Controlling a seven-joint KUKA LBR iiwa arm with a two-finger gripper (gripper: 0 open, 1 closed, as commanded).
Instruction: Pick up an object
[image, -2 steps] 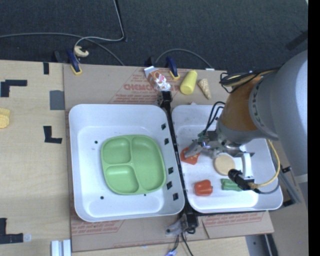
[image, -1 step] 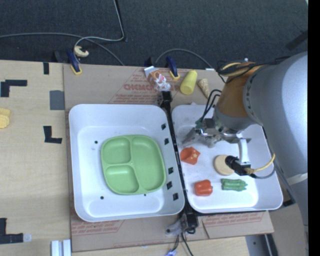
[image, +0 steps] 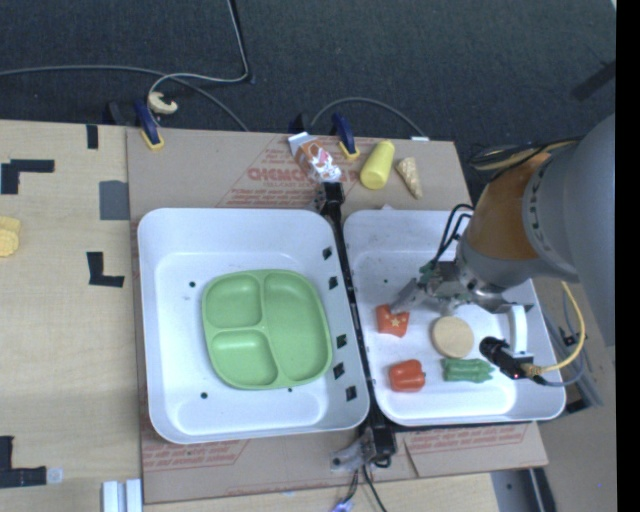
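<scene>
We read this as the approach step, nothing lifted yet. The arm (image: 520, 225) reaches in from the right over the right bin (image: 380, 235), and the gripper (image: 420, 290) sits low near the bin's middle. We can't tell how wide it stands, as the tip is small and dark against the wrist.

Candidate objects all lie in the right bin: an orange-red piece (image: 392, 321) just below-left of the gripper, a round tan piece (image: 453, 337) just beside it to the right, a red-orange piece (image: 406, 375) nearer the front wall, and a green piece (image: 467, 371) next to that. The left bin (image: 165, 300) holds a green divided plate (image: 266, 328).

Likely target, we judge, is the orange-red piece, being closest. The next move calls for a short shift down-left, centring over it, then descending and closing. The tan piece close by risks getting bumped.
</scene>
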